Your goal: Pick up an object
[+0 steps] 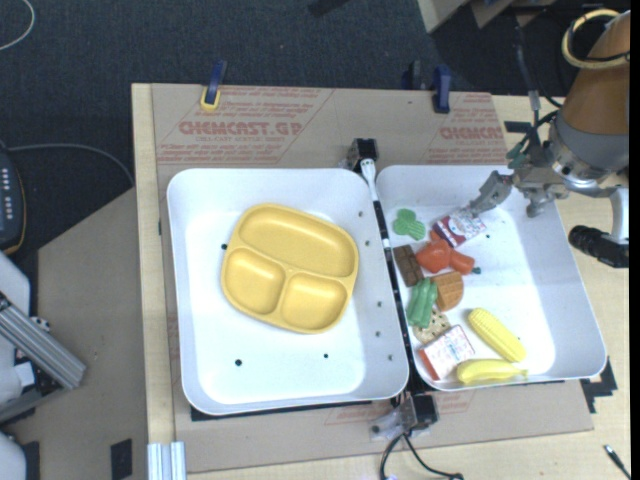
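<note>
The gripper [487,196] reaches in from the right and hangs low over the upper part of the right bin [560,298], its tip touching or just above a small red-and-white packet [462,228]; how far the claw is spread, and whether it has hold of anything, cannot be made out. That packet looks like the likely pick, since it lies at the top edge of the toy-food pile where a descent meets least clutter. Below the packet, crowded along the bin's left wall, lie a green leafy piece [408,224], a red-orange piece [440,258], a brown bar [406,265], a green pod [422,302], a corn cob [496,334], a banana [488,371] and a second red-and-white carton [449,349]. Left of the packet, the left bin [200,298] holds a yellow divided plate [290,268], probably a drop-off place. Both bins sit on a cardboard-covered board [290,123] held by clamps, with dark carpet beyond.
</note>
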You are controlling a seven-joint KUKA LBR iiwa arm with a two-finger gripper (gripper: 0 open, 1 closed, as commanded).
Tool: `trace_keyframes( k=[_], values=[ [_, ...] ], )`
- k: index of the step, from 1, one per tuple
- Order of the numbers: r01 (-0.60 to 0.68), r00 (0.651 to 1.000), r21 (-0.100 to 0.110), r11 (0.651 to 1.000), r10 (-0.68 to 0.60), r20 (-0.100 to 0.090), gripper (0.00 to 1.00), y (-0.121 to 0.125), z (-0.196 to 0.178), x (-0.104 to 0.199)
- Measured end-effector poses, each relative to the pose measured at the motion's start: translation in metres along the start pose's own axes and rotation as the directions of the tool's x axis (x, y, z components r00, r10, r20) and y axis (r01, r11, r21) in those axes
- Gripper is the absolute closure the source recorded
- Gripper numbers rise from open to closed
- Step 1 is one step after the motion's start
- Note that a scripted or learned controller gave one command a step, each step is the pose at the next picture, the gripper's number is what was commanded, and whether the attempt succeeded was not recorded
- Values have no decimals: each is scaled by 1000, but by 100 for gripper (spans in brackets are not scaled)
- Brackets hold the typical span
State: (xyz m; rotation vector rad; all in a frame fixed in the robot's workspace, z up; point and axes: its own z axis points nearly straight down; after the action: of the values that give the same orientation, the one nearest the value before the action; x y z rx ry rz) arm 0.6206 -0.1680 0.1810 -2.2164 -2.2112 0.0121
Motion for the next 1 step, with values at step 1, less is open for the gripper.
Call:
trace_keyframes(
  k=[1],
  values=[
    [3, 1000, -14, 1000, -3, 3, 0, 3, -8, 0]
  ],
)
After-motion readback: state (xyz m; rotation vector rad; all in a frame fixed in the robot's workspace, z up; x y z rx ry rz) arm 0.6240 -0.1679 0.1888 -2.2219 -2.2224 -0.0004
